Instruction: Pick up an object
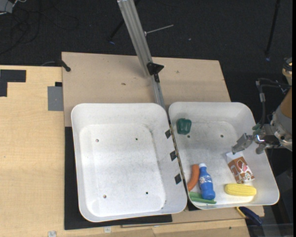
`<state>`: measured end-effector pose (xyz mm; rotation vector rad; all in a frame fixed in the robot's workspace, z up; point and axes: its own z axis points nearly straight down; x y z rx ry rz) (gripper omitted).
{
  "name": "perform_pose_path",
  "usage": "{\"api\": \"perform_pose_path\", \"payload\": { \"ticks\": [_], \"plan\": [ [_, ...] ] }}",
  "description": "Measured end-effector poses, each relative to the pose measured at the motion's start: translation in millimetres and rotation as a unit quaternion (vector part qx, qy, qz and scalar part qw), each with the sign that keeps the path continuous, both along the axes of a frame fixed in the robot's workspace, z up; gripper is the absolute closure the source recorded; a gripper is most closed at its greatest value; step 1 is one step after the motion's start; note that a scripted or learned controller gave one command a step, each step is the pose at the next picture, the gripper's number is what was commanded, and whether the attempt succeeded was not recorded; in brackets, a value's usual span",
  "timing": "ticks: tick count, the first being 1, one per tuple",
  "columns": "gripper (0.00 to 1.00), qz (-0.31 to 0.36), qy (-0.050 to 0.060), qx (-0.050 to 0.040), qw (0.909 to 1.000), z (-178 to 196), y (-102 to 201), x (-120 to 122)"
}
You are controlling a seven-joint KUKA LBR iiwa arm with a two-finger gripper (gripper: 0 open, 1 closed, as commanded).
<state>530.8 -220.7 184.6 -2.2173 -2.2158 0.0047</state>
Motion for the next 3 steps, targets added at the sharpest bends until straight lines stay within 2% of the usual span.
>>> {"api": "perform_pose_path", "payload": {
  "ticks": [1,2,3],
  "plan": [
    [0.00,0.000,0.000,0.0005,1.0000,-57.0,9.3,3.7],
    [1.00,-0.003,-0.001,-0.0006,1.0000,-43.9,7.1,4.2],
    [1.00,-0.001,-0.004,-0.0017,1.0000,-1.7,5.6,2.8]
  ]
}}
